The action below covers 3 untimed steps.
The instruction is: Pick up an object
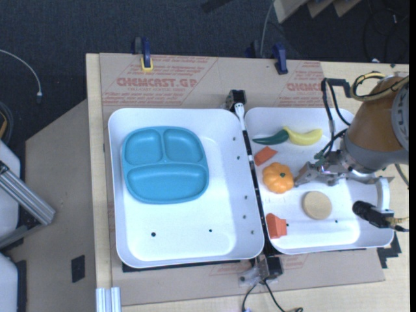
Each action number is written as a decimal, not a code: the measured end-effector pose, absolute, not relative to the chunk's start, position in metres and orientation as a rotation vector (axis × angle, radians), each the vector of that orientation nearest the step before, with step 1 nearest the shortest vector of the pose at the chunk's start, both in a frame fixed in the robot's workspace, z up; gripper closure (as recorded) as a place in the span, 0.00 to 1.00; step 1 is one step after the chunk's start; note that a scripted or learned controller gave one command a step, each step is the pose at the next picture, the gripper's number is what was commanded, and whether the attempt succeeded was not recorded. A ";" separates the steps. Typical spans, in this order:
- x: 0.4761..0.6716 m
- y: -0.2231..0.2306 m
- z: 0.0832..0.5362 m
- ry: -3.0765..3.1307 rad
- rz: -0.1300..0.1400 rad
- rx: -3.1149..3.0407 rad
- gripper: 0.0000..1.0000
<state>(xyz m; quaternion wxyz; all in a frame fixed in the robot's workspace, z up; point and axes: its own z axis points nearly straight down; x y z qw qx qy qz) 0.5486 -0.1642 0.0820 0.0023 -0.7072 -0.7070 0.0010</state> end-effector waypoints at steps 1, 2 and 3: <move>0.550 -0.165 0.095 -2.222 0.000 -2.224 1.00; 0.552 -0.174 0.142 -2.224 -0.002 -2.226 1.00; 0.554 -0.180 0.205 -2.228 -0.005 -2.227 1.00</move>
